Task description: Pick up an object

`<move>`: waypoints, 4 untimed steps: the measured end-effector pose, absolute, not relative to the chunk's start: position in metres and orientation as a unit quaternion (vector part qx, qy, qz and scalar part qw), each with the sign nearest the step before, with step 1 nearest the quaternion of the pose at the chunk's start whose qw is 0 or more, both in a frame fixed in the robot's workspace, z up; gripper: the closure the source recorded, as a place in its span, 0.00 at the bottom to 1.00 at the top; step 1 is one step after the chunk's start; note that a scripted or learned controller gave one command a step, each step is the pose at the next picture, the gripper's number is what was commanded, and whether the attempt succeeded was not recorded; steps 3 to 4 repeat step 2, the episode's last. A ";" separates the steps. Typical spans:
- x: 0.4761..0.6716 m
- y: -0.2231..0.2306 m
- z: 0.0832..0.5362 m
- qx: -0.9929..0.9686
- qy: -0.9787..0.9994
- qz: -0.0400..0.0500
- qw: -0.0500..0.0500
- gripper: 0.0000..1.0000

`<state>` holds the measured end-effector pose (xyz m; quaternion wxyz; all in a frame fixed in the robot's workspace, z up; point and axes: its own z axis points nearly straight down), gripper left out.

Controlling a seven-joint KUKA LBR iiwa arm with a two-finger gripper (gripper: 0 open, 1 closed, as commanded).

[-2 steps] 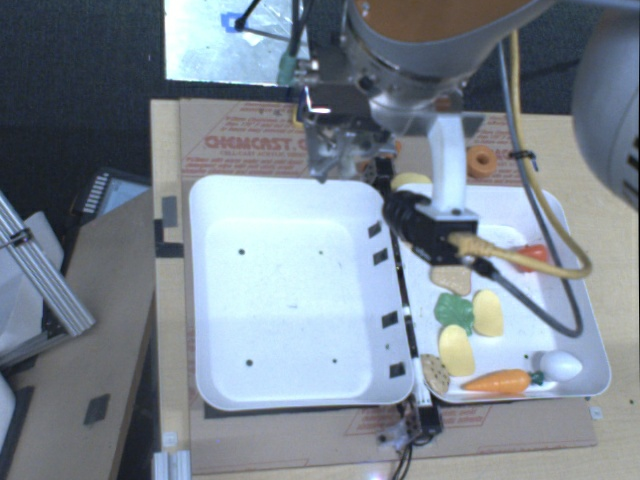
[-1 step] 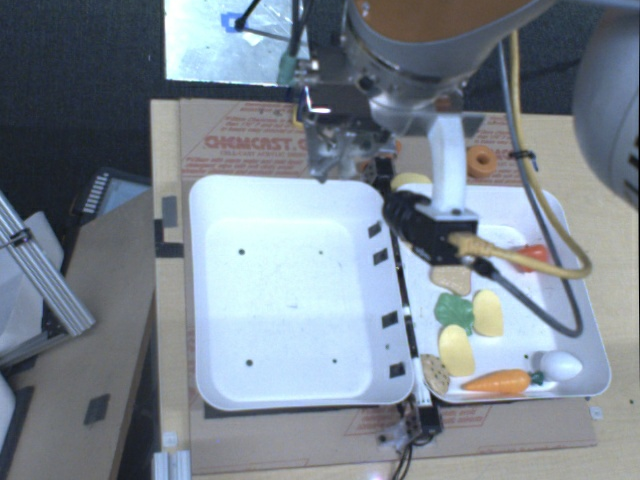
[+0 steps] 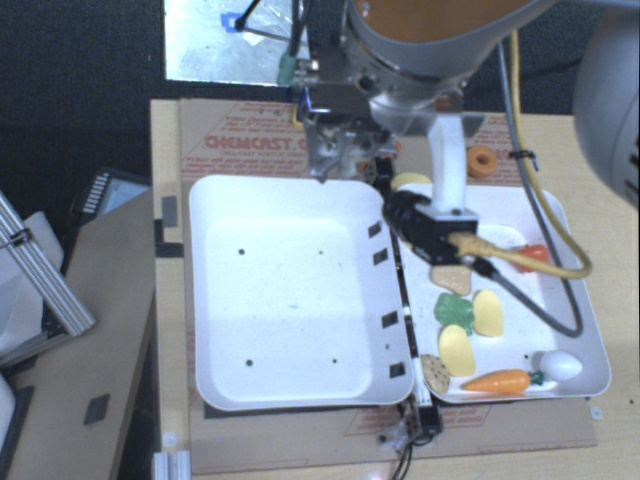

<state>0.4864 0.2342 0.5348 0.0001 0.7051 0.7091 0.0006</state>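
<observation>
My gripper [image 3: 338,156] hangs over the far rim of the left bin [image 3: 290,308], near the divide between the two bins, with nothing visibly held. The right bin [image 3: 585,343] holds several toy foods: a carrot [image 3: 497,380], a white egg [image 3: 560,366], two pale yellow pieces [image 3: 488,313] [image 3: 456,350], a green piece [image 3: 455,311], a tan cracker [image 3: 452,280], a round cookie [image 3: 434,371], a red-orange item [image 3: 535,254] and a yellow piece [image 3: 410,181] at the far side. The arm's body hides part of that bin's far end.
An orange ring [image 3: 482,161] lies beyond the right bin's far rim. A black fitting [image 3: 430,230] with a yellow cable [image 3: 560,258] hangs over the right bin. Cardboard lies under both bins. A metal rail [image 3: 40,278] stands at the left.
</observation>
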 end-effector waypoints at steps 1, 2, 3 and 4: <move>0.486 0.234 0.535 0.705 0.709 0.001 0.000 1.00; 0.486 0.234 0.535 0.705 0.709 0.001 0.000 1.00; 0.486 0.234 0.535 0.705 0.709 0.001 0.000 1.00; 0.486 0.234 0.535 0.705 0.709 0.001 0.000 1.00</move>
